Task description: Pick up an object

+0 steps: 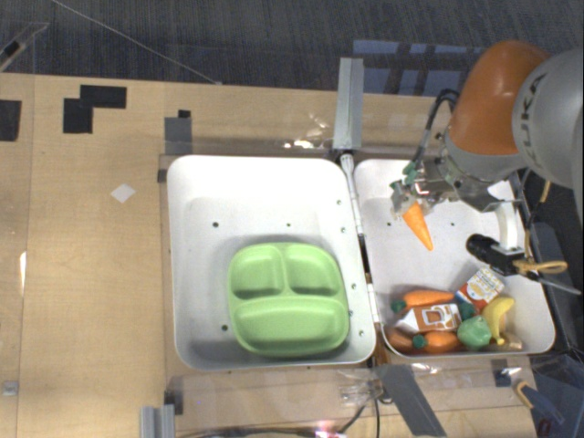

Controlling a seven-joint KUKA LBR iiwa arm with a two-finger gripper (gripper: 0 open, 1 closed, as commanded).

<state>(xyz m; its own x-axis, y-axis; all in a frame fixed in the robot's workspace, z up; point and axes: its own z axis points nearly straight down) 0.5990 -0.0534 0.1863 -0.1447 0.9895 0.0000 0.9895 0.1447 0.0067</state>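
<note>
A tapered orange carrot (419, 226), smooth and cone-shaped, hangs point-down over the right bin (383, 245), its broad end clamped between the fingers of the gripper (415, 192). Glossy plastic toy food (452, 322) lies heaped at that bin's lower edge. In the left bin (196, 190) rests a rounded green divided tray (287, 297), matte with three compartments.

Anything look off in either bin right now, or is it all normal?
One oddity: a small orange carrot hangs point-down from the gripper over the right bin, pinched only at its top end. The other toys sit heaped in that bin's near corner. The green divided plate lies flat in the left bin. Nothing spilled.
</note>
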